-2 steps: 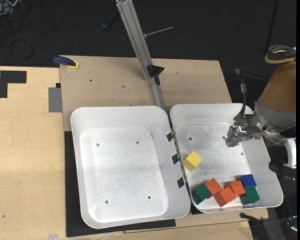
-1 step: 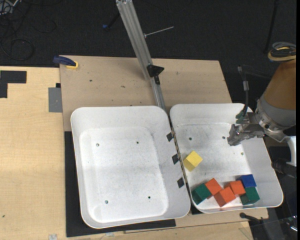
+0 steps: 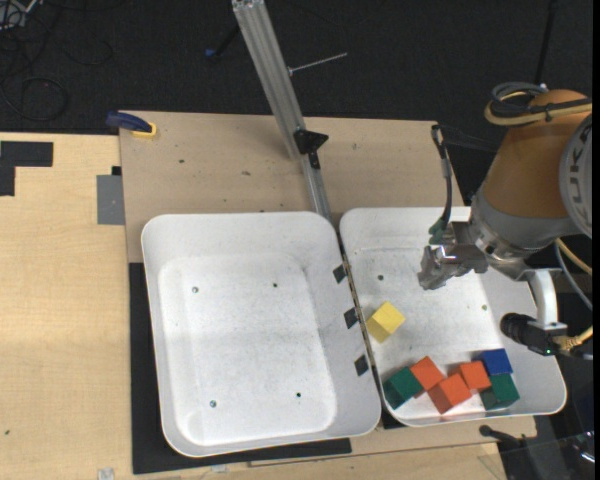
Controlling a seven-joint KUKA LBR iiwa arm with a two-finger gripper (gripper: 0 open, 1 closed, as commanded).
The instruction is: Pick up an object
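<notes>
Blocks (image 3: 450, 380) cluster at the right bin's (image 3: 400, 233) near edge, left bin (image 3: 180, 268) beside it.

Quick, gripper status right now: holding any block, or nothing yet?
Gripper: above the right bin, no block between its fingers; open or shut cannot be told. The yellow block lies on the bin floor below it.

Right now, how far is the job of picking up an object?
Nothing looks picked yet. The gripper hangs over the right bin, with no object seen between its fingers. The yellow block lies alone on the bin floor, and the other blocks sit clustered near the front edge. Reaching, closing and lifting are all left.
</notes>
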